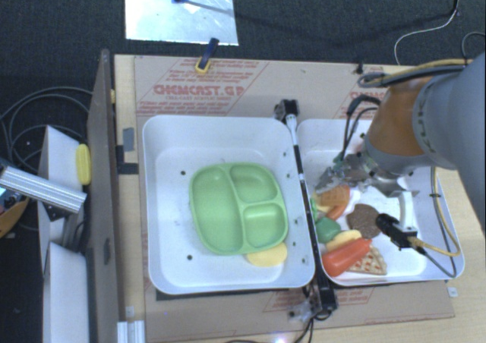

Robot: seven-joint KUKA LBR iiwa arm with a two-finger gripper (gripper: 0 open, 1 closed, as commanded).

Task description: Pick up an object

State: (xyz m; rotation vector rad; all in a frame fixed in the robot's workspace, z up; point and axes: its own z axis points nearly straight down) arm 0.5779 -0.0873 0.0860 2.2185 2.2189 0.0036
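A: Has the arm picked anything up?

B: Not yet. The gripper [339, 177] hangs low in the right bin [437, 273], just above the orange piece [335, 198]; whether it is spread cannot be told.

A: And the toy food?

B: All lying in the bin.

Red print reading "CHEMCAST GP" stands on the brown board [199, 82] at twelve o'clock of the left bin [163, 144].

The left bin [163, 144] holds a green divided tray [238, 207] and a yellow piece [267, 256]; the gripper [343, 175] hangs over toy food [348, 239] in the right bin [433, 269].
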